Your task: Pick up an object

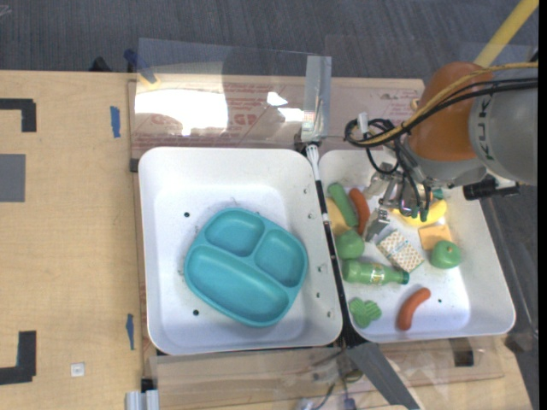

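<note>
Seen from above at a slant, the wooden tabletop [68,254] carries two shallow white bins side by side, and the left bin [162,195] holds a teal divided plate [246,265] lying flat near its middle. Taking that plate as the landmark, the right bin [487,301] sits just to its right, past the shared divider, and holds a clutter of toy food. Nearest the plate on that side is a green bottle [374,273] lying on its side, with a small green leafy piece [365,312] below it and a red-orange sausage [413,307] further right. Up and to the right of the plate lie a long green vegetable [343,203] and a red pepper-like piece [359,208] side by side, over a yellow piece [343,221], with a round green item [349,245] just under them. Farther right sit a patterned white packet [400,251], a green apple [444,254] and a yellow block [437,225]. The grey arm with its orange band [444,114] reaches in from the right, and the pincer [386,217] hangs low over the right bin, close above the packet and beside the red piece; whether its tips are apart or together I cannot tell, as cables and metal parts crowd that spot. No object is visibly between them.
</note>
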Robot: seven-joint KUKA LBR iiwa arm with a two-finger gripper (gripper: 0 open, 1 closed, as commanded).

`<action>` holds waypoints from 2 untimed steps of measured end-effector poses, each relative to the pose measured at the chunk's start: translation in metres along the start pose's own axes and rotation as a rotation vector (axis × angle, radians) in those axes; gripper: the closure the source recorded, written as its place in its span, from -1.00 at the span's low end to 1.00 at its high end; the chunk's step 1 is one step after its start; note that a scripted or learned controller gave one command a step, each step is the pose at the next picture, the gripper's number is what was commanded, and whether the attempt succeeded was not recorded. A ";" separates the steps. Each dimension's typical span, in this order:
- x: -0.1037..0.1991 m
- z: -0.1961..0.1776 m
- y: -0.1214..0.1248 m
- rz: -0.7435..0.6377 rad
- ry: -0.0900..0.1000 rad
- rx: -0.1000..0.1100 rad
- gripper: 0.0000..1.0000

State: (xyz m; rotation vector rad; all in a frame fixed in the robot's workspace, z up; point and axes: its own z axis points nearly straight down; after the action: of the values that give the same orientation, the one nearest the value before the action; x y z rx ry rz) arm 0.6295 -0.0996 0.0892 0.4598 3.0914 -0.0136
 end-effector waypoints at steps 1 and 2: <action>0.013 0.000 0.004 0.070 0.007 -0.009 -1.00; 0.010 -0.014 0.005 0.068 -0.007 -0.010 1.00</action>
State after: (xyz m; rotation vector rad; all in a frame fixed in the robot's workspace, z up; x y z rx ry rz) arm 0.6218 -0.0915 0.1034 0.5625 3.0660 0.0009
